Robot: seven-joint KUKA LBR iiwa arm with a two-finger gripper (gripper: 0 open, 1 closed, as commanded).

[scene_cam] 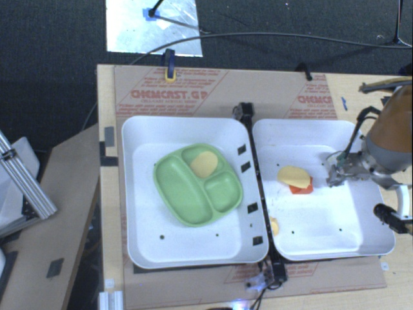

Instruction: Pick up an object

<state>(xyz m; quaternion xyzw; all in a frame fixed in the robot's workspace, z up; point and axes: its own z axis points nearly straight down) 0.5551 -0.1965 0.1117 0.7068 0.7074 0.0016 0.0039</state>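
Near the middle of the right bin (361, 237), toward its far-left part, lies a yellow-and-orange object (295, 178), its long axis running roughly across the bin from left to right. Just beside it, on the side nearer the bin's right wall, hangs the end effector (335, 173); whether it is spread or pressed together cannot be told. Farther left, the other bin (139, 173) carries a green divided tray (193, 189).

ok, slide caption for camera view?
Gripper beside yellow-orange object in right bin; green tray in left bin.
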